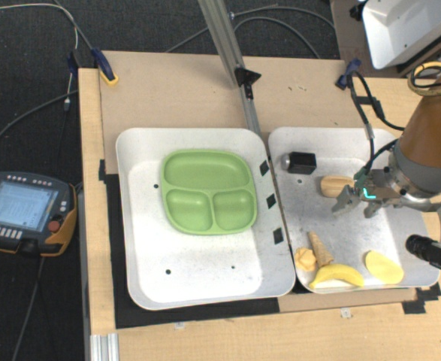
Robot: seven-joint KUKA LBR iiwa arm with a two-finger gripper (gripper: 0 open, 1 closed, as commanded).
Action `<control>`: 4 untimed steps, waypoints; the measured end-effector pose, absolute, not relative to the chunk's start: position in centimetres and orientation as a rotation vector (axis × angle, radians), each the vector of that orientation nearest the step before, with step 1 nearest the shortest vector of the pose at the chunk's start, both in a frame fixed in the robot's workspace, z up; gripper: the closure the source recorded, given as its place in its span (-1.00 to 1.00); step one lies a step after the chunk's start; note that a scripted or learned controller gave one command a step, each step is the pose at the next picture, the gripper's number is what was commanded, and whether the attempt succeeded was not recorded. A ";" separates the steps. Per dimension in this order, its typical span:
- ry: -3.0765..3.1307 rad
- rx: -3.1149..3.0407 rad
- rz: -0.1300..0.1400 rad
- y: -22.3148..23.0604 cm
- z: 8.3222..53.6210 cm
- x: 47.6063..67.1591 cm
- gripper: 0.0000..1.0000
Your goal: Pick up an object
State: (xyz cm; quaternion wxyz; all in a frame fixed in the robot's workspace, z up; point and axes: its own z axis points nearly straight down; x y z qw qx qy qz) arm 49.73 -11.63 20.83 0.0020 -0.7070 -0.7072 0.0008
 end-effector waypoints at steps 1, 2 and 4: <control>-2.221 -2.219 0.000 -11.6 20.9 49.8 -1.00; -2.215 -2.216 0.006 -11.3 14.6 49.4 -1.00; -2.220 -2.220 -0.002 -11.0 8.6 50.0 -1.00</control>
